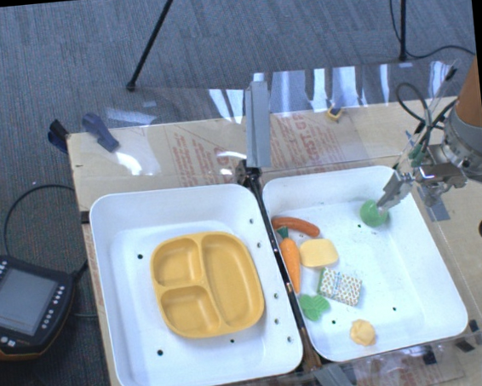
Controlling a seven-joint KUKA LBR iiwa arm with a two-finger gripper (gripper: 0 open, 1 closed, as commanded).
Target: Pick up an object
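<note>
Reaching in from the right, the grey two-finger gripper (389, 200) hangs low over the upper right part of the right-hand shallow white bin (423, 297), its slim fingers slanting down and to the left from the wrist block. Their tips meet the right edge of a small round green ball (371, 213), which lies on the bin floor just left of and slightly below the tips; whether the tips are spread or pressed together cannot be told from this slanted view, and the ball is not seen between them. Dark cables loop above the wrist near the arm's orange band (469, 95). Farther left in the same bin, against its left wall, an orange-red sausage-shaped toy (297, 225) lies above a long orange toy carrot (292, 262) that runs down along the wall. Just beside the carrot on its right is a pale yellow cheese-like block (318, 252), and below that a small checked white-and-green packet (341, 286), tilted. A green leafy toy (314, 306) sits at the carrot's lower end, and a small yellow-orange lump (363, 332) lies near the bin's front edge, well apart from the gripper. The left-hand white bin (118, 244) carries a yellow plastic plate (206, 283) with three compartments. Both bins rest side by side on the brown worktop (177, 156), and a handheld control pendant with a grey screen (17, 306) lies on the carpet to the left.
</note>
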